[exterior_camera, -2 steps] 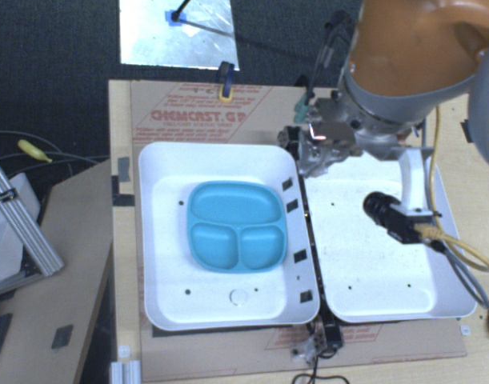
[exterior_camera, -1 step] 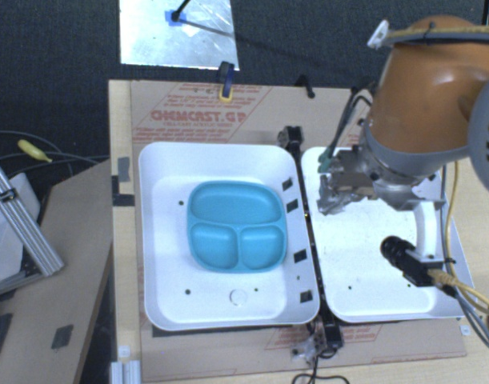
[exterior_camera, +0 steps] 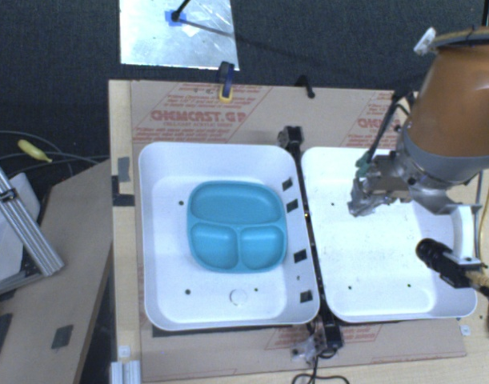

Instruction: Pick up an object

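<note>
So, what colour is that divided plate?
The divided plate is light blue, seen clearly in the camera view.

Bench, top-down slanted view. L bin [exterior_camera: 152, 238] and R bin [exterior_camera: 372, 270], both white and shallow, sit side by side with inner rims touching, on a cardboard sheet [exterior_camera: 204, 114] w/ red print. Blue tray [exterior_camera: 236, 225], 3 compartments (1 wide at far side, 2 small at near side), lies flat approx. at centre of L bin. Arm [exterior_camera: 460, 110] enters from the right. Gripper [exterior_camera: 362, 204] is over the far-left part of R bin, near the shared rim and apart from the tray. A yellow-blue clamp [exterior_camera: 226, 82] sits at the sheet's far edge, w/ a silver sheet [exterior_camera: 160, 22] beyond it.
</note>
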`<state>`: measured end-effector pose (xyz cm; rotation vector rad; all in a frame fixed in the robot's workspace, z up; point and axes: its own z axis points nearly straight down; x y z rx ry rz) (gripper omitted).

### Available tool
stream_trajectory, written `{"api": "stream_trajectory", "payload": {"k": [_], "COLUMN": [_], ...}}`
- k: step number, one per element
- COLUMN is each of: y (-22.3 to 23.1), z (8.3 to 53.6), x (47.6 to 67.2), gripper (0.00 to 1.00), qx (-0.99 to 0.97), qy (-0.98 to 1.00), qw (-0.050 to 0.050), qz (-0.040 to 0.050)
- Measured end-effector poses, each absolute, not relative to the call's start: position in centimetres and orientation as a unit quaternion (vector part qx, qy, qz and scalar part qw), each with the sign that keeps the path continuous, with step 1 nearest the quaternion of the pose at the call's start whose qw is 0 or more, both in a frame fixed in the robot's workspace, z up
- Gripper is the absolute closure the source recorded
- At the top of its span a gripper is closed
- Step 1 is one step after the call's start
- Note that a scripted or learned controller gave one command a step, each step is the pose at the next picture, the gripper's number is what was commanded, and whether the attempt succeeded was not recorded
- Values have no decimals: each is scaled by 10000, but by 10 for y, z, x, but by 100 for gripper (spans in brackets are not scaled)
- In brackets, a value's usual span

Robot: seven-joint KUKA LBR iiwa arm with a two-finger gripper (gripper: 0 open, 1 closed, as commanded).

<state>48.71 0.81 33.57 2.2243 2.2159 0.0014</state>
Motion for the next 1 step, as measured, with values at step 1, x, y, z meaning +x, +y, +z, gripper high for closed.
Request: {"api": "stream_trajectory", "payload": {"k": [1], "y": [64], "z": [327], "x": [487], "gripper": [100], "qx": [7045], "qy": [7097], "qw": [-1], "qz": [7]}}
